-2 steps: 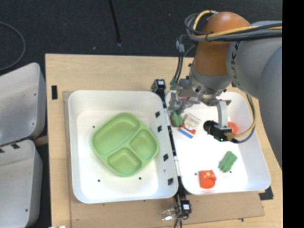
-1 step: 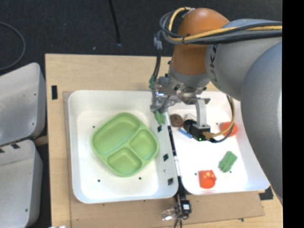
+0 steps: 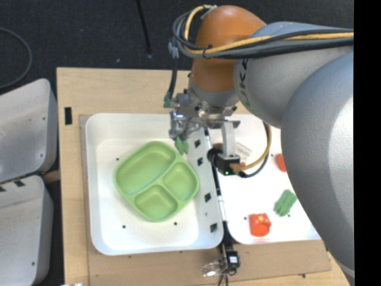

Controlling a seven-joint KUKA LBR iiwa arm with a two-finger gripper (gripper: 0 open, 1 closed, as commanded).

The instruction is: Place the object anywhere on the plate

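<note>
A light green plate (image 3: 156,180) with three compartments lies in the left white bin (image 3: 107,231). My gripper (image 3: 181,137) hangs over the plate's upper right rim, close to the divider between the bins. A small dark green object (image 3: 182,146) sticks out below the fingertips and appears to be pinched between them. It hovers just above the plate's edge. The orange band and grey wrist hide the top of the gripper.
The right bin (image 3: 238,234) holds a red object (image 3: 259,224), a green object (image 3: 285,202) and an orange object (image 3: 280,162) partly hidden by the arm. A black cable loops beside the divider (image 3: 209,189). The large grey arm covers the right side.
</note>
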